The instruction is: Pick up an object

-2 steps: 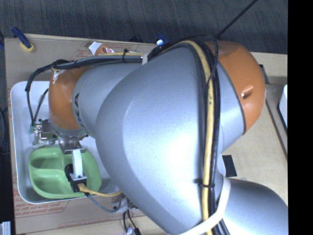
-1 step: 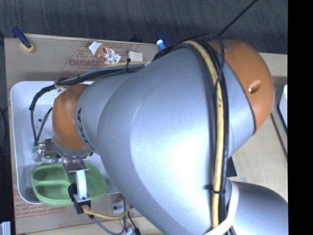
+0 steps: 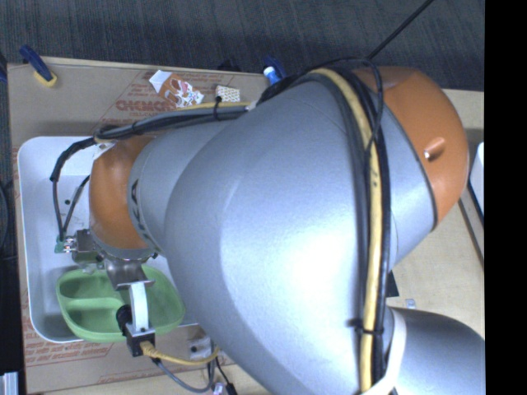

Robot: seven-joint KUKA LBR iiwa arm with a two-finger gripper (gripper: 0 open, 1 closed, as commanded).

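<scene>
A light green dish (image 3: 86, 309) with a divider ridge lies in the near corner of the left white bin (image 3: 33, 220). My gripper (image 3: 105, 263) hangs below the orange wrist band, right over the dish's far edge, and seems to touch or nearly touch it. The arm's body hides the gripper's tips and the dish's right side. The large grey arm covers the rest of the bench, including the second bin.
The bins rest on a brown cardboard sheet (image 3: 123, 105) with red print. A blue and yellow clamp (image 3: 37, 66) sits at its far left corner and a blue one (image 3: 272, 73) farther right. Small printed labels (image 3: 179, 90) lie on the cardboard.
</scene>
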